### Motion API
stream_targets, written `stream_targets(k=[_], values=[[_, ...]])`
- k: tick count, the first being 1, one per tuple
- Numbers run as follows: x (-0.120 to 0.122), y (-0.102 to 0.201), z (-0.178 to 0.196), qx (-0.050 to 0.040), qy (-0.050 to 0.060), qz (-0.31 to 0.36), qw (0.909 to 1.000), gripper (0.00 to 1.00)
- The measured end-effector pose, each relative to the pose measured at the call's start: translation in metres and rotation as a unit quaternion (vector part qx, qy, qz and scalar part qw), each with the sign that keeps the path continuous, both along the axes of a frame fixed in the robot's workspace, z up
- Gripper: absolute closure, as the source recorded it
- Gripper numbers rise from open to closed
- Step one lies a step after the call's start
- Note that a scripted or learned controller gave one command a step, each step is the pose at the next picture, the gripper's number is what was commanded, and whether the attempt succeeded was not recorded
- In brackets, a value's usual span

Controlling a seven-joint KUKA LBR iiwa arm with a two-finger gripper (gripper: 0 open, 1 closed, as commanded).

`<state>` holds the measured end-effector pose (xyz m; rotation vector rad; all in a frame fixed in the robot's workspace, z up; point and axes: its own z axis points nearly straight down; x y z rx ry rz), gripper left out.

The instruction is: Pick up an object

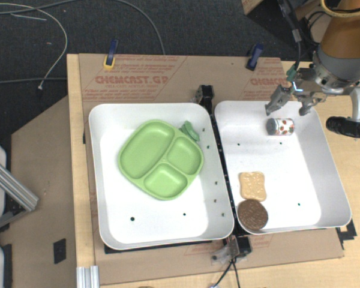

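Leftmost, the left bin point(108, 221) holds a green divided plate point(161, 159) with a small green piece point(190, 131) at its upper right edge. Next, the right bin point(312, 191) carries a tan cracker point(252, 185) and, just below it, a round brown cookie point(252, 215) near the front rim. Farther back lies a small can point(281, 126) on its side. Above it the gripper point(293, 104) hangs with fingers spread wide, holding nothing
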<state>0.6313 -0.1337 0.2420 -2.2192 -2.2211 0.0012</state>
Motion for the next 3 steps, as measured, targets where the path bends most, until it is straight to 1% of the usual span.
stream_targets(k=[1,2,3], values=[[-0.006,0.002,-0.044,0.0005,0.002,0.0,1.0,0.0],[-0.011,0.008,-0.106,0.0009,0.003,0.0,1.0,0.0],[-0.008,0.008,-0.09,0.0001,-0.002,0.0,1.0,1.0]])
